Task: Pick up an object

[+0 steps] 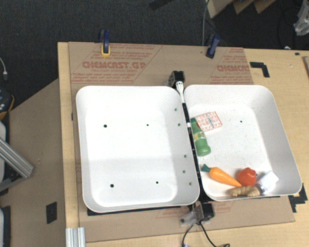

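Note:
All the objects lie in the right bin [278, 122]. A green bottle [200, 137] rests along its left wall. Beside it, a small red-and-white patterned packet [210, 121] lies flat. Near the front edge are an orange carrot [221, 175] with a green top, a red tomato-like ball [247, 176], a tan ginger-like root [244, 191] and a small white piece [268, 181].
The left bin [92, 138] sits next to the right one on a brown cardboard-covered bench [67, 86]. Two blue clamps [105, 41] [212, 45] grip the back edge. A black clip [176, 78] sits between the bins at the back.

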`<state>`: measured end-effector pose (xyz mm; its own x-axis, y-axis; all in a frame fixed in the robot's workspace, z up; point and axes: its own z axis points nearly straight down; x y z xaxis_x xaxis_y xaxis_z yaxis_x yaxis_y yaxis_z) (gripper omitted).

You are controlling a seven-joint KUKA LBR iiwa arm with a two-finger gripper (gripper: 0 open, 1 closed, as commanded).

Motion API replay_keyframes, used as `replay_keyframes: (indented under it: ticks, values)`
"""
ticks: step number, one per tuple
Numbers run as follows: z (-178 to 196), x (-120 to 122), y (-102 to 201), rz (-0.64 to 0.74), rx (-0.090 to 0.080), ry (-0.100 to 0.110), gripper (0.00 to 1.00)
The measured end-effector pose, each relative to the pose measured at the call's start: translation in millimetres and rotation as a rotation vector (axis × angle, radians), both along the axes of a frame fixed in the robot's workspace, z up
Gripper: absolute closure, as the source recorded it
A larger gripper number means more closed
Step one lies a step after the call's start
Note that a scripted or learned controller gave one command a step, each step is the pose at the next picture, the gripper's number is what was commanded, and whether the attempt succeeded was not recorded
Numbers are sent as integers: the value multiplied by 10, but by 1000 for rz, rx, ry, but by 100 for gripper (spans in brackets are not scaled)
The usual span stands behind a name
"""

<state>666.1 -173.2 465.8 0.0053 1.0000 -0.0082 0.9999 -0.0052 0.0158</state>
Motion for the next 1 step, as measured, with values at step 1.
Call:
replay_keyframes:
  ticks: [1]
  values:
    - [754, -8, -544, 0, 0, 5, 100]
